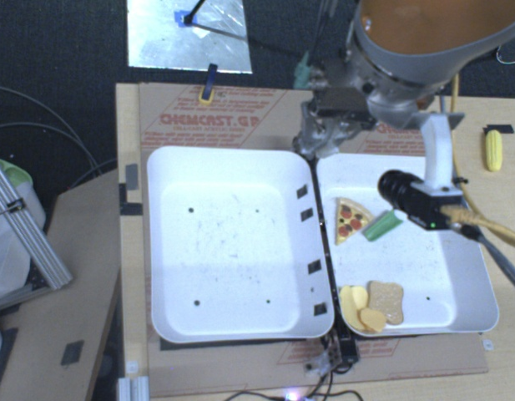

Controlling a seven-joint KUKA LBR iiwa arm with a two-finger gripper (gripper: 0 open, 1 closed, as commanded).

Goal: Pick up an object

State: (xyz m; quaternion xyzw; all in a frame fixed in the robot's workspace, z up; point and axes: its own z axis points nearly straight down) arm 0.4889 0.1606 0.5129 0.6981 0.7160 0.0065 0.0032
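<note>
Camera view: two shallow white bins sit side by side on the bench. The left bin (232, 249) is bare but for a few specks. The right bin (457, 274) holds all the candidates. A pizza slice (350, 220) lies near the dividing wall, and a green piece (381, 225) is just beside it on its right, close enough that the two may touch. At the near edge of the same bin a slice of bread (387, 301) rests against some yellow pieces (361, 309), which seem partly to overlap it.

The arm (432, 23) comes in from the right and looms over the far side of the bench. Its gripper (322, 140) sits at the far end of the wall between the two bins, above the rims and well apart from every item. How it stands I cannot tell; the wrist hides it from this angle, and nothing shows in its grasp.

Judging by that, the pick is at the approach step and no object is taken. The next move calls for travel toward the near right, over the right bin, then a descent onto one item. The pizza slice is nearest, though the green piece crowding it could foul a clean grasp, and the flat bread offers little to pinch.
</note>
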